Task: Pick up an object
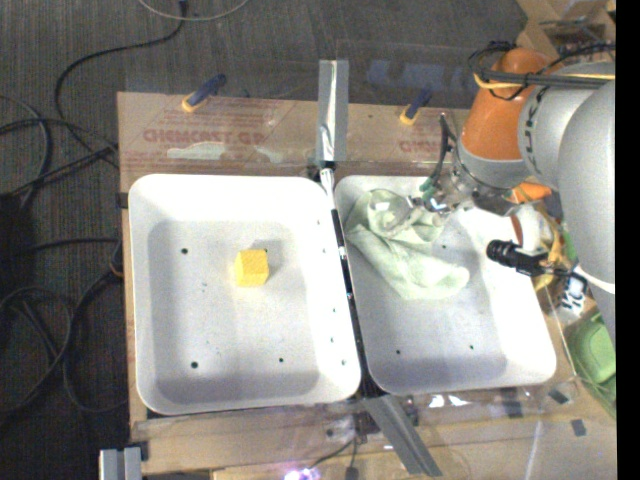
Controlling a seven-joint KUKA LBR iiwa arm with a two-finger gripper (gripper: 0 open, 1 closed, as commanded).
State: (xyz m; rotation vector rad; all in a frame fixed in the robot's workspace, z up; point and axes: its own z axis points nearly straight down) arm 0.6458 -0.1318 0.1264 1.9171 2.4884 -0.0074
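Observation:
A pale green crumpled cloth point(412, 256) lies in the upper left part of the right bin point(470, 358). My gripper point(432, 202) is low over the cloth's upper right end, close to the bin's far wall, and the cloth bunches up towards it there. Contact is hard to judge from this angle. A small yellow block point(252, 267) sits alone near the middle of the left bin point(200, 368), far from the gripper.
The arm's orange band point(497, 118) and grey body fill the upper right. A black part with cabling point(510, 254) overhangs the right bin's right side. A metal post point(332, 118) stands between the bins at the back. Two clamps point(203, 93) hold the bench's far edge.

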